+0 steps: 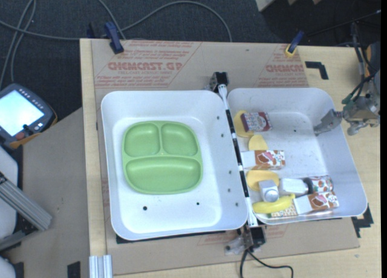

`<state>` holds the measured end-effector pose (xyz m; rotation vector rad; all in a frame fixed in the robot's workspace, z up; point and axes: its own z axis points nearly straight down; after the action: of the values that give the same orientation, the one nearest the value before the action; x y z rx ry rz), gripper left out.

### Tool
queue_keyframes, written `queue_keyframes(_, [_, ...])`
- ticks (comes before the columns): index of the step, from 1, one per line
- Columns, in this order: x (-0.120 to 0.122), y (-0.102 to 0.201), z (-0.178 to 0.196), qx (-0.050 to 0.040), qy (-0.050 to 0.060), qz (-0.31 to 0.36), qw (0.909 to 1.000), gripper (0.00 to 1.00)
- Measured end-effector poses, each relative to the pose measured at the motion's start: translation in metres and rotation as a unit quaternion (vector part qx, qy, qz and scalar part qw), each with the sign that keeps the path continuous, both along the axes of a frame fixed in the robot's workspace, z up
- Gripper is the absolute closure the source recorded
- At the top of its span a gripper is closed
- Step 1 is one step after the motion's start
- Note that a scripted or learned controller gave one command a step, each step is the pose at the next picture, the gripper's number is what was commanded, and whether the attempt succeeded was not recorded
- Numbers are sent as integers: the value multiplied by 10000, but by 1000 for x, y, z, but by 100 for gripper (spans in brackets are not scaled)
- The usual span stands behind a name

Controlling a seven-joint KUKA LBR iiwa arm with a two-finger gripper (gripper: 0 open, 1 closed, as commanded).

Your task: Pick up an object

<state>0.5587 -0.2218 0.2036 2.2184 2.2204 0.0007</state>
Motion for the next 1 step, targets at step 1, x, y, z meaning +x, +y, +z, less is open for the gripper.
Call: queue_keyframes(1, [-4,59,-89,11,17,2,10000,0])
